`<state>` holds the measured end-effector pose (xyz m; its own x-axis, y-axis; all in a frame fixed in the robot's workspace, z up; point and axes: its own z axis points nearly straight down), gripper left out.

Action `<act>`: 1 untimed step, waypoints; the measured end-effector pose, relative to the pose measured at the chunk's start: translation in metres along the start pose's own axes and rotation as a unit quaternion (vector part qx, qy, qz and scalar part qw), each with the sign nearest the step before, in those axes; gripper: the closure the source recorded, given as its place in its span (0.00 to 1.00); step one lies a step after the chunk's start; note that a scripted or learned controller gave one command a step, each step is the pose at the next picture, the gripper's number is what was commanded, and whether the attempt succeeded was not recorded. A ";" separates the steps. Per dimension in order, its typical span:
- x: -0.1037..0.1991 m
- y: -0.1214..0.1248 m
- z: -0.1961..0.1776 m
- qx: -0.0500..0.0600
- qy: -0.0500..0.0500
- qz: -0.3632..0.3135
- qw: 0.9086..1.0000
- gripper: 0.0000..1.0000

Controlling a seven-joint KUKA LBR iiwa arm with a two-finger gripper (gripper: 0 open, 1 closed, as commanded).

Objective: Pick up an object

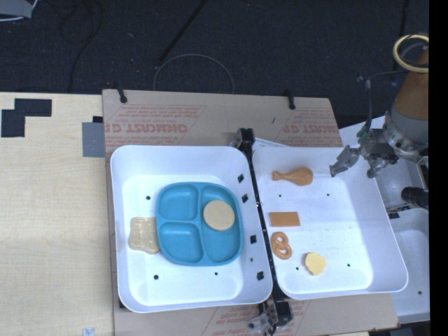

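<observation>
The right bin (364, 257) holds a tan toy drumstick (294, 176) near its far side, an orange flat rectangle (284, 220), a small pretzel (281, 245) and a yellow round piece (315, 263). My gripper (357, 165) hangs over the bin's far right corner, to the right of the drumstick and apart from it. It is open, and nothing is between its fingers. In the left bin (133, 180) lies a blue divided plate (183, 233) with a pale round cookie (219, 215) in its upper right compartment. A pale toast piece (144, 234) rests against the plate's left edge.
Both bins sit on a cardboard sheet (210, 117) on the bench. A black divider (255, 215) runs between the bins. The arm's grey body and orange band (413, 89) rise at the right edge. Light wood tabletop (49, 208) lies to the left.
</observation>
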<state>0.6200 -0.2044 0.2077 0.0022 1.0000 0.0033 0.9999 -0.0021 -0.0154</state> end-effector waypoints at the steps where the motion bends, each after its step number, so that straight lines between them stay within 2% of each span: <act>1: 0.000 0.003 -0.009 -0.007 -0.002 -0.001 1.000 0.00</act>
<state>0.6228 -0.2044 0.2167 0.0001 1.0000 0.0000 1.0000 -0.0001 -0.0009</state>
